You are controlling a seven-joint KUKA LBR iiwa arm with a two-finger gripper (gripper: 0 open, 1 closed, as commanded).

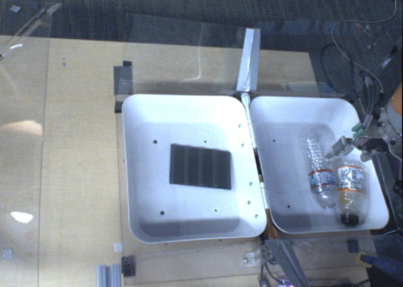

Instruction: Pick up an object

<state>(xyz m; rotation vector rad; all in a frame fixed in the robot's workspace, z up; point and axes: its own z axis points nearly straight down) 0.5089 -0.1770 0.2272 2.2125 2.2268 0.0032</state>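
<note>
A: Looking down on the worktop [69, 172], what lies in the two bins?

B: The left bin [141, 122] carries a dark ribbed rectangular pad [201, 167] lying flat near its middle. The right bin [283, 116] carries two clear plastic bottles side by side toward its right half: one bottle [320, 172] with a blue and white label, and a second bottle [350, 191] with an orange-tinted label and a dark cap pointing at the near wall.

A: And the hand?

B: The hand [343, 147] sits at the right bin's right side, just above the bottles' upper ends, with the arm entering from the right edge. Whether its fingers are apart or together, I cannot tell; nothing visibly sits between them.
</note>
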